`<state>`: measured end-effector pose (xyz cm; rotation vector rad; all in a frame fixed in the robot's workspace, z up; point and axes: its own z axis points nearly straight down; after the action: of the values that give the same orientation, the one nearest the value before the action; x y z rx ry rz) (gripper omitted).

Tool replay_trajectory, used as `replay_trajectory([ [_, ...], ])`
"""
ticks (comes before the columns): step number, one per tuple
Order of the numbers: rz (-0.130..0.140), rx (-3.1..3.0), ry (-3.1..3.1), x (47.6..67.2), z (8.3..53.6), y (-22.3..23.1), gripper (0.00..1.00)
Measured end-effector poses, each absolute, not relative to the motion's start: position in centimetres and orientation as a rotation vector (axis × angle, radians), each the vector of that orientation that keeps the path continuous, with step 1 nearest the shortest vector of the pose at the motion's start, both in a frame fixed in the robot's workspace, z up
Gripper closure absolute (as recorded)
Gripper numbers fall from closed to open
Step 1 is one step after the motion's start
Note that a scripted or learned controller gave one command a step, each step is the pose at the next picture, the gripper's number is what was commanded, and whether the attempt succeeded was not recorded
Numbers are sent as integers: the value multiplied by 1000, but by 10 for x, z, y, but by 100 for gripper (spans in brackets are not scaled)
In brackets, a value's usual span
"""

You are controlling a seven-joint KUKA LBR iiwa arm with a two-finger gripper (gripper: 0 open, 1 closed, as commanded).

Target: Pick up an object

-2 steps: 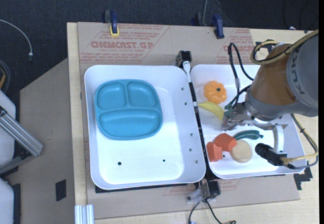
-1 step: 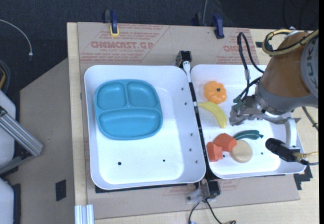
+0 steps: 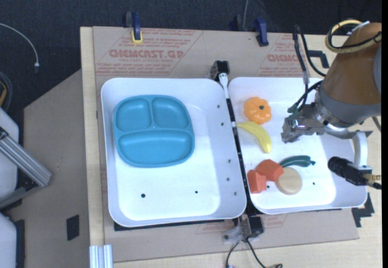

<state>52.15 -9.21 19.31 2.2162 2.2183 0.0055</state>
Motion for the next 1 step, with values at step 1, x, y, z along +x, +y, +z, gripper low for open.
replay_trajectory([
  [1,5,2216,2219,523,223,-92,100],
])
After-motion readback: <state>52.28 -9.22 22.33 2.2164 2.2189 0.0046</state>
